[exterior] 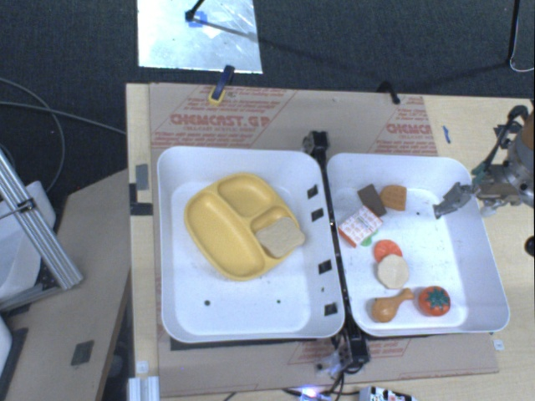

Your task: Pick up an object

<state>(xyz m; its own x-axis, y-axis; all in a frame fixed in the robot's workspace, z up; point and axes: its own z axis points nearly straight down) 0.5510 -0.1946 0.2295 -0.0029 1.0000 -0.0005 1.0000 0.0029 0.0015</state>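
Note:
The right bin (pixel 481 249) holds several toy foods: a dark brown block (pixel 371 197), an orange-brown piece (pixel 394 196), a red-and-white box (pixel 360 225), a red slice (pixel 386 249), a beige disc (pixel 393 271), a tan drumstick (pixel 390 305) and a red tomato (pixel 434 301). My gripper (pixel 452 200) hangs over that bin's upper right part, near its right rim. It is right of the orange-brown piece and apart from every object. Nothing is seen in its grasp.
In the left bin (pixel 180 307) lies a yellow divided plate (pixel 221 228) with a slice of bread (pixel 281 237) in its right compartment. A black hinge strip (pixel 328 224) runs between the bins. A shiny sheet (pixel 199 23) lies on the floor behind the bench.

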